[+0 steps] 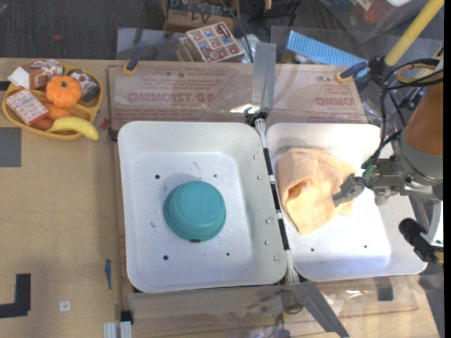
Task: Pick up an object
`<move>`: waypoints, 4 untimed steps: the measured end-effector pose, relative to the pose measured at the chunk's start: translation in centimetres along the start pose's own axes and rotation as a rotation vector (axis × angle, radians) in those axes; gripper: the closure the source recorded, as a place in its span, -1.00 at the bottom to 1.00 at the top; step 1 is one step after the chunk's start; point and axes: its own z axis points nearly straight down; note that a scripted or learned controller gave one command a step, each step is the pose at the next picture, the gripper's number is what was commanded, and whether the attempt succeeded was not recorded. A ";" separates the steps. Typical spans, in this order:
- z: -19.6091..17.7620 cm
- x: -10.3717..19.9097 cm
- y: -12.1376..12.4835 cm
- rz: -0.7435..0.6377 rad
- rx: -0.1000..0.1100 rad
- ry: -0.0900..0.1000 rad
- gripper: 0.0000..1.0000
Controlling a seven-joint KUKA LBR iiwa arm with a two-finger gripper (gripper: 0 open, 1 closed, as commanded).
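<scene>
- One claw (pixel 347 189), reaching in from the right on a grey arm with an orange band, sits low in the right bin (pixel 366 255) at the right-hand edge of a crumpled orange cloth (pixel 310 187).
- Its dark tips touch or overlap the cloth's edge; whether they are spread or closed, and whether any fabric lies between them, cannot be told from this angle.
- The cloth, the nearest candidate for the pick, lies bunched in the left half of that bin, close to the divider between the two bins.
- Doing this step well likely means biting a raised fold rather than a flat edge, closing fully before lifting, then rising straight up so the soft fabric does not slip free.
- A thin pinch at the rim is the probable weak point: the cloth could slide out as its weight hangs.
- Beyond the divider, a teal bowl (pixel 195 210) rests upside down near the middle of the left bin (pixel 141 153), well apart from the claw.
- Farther out, at the surface's far left corner, a yellow dish (pixel 14 111) holds a banana (pixel 75 126), a small orange pumpkin (pixel 63 90) and other toy foods.
</scene>
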 end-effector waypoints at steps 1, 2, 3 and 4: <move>6.8 -4.1 3.1 -0.069 -0.001 0.000 -1.00; 14.2 1.8 9.3 -0.295 -0.018 -0.006 -1.00; 13.3 1.5 9.4 -0.287 -0.020 -0.007 1.00; 13.3 1.5 9.3 -0.288 -0.019 -0.007 -1.00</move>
